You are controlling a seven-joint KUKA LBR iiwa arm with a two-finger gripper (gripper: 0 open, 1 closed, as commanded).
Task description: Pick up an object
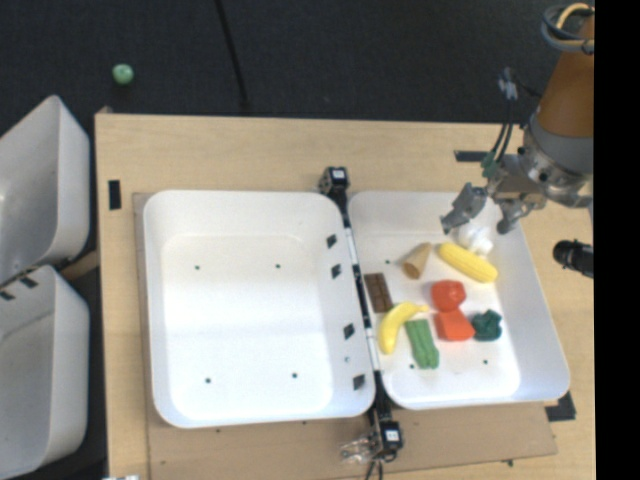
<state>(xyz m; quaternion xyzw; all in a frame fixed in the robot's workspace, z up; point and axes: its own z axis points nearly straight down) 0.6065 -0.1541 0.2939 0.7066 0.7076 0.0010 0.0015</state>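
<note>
Camera view, read from the left: the left bin (245,308) sits mid-frame with nothing in it that bears on the task, so the work lies to the right of the divider (352,288) between the two bins. Nothing is picked up yet — every object lies on the floor of the right bin (530,363).

Just right of the divider lies a small brown block (377,290), with a yellow banana (396,325) below it and a green piece (422,344) touching the banana's lower end. A tan cone (417,260) sits above these. Further right come a red pepper (448,294), an orange block (455,326) just beneath it, and a dark green piece (487,325) beside that. A yellow corn cob (467,262) lies at the upper right of the cluster, with a small white object (476,238) just above it.

The gripper (489,211) hangs over that upper-right corner, its two fingers spread apart and holding nothing — the descent and the closing are all left to do. My guess is that the white object or the cob is nearest its reach; the cob crowding the white piece could spoil a clean grasp.
</note>
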